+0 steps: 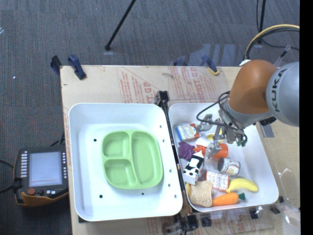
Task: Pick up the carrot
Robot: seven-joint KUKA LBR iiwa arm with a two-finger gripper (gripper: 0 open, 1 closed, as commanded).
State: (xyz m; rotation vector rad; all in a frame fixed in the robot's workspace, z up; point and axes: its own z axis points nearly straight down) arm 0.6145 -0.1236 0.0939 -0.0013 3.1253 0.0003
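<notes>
One carrot, one banana, one green tray, two bins.

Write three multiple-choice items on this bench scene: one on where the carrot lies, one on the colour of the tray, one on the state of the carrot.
1. Where does the carrot lie?
A. in the right bin, at its near edge
B. on the green tray
C. on the floor

2. What colour is the sectioned tray in the left bin?
A. red
B. green
C. blue

3. What is the state of the carrot?
A. lifted in the air
B. lying in the bin, apart from the gripper
C. standing on the tray

Answers: 1 A, it rests in the right bin beside the bread slice and below the banana. 2 B, the tray is light green. 3 B, the gripper hangs farther back over other items.
</notes>
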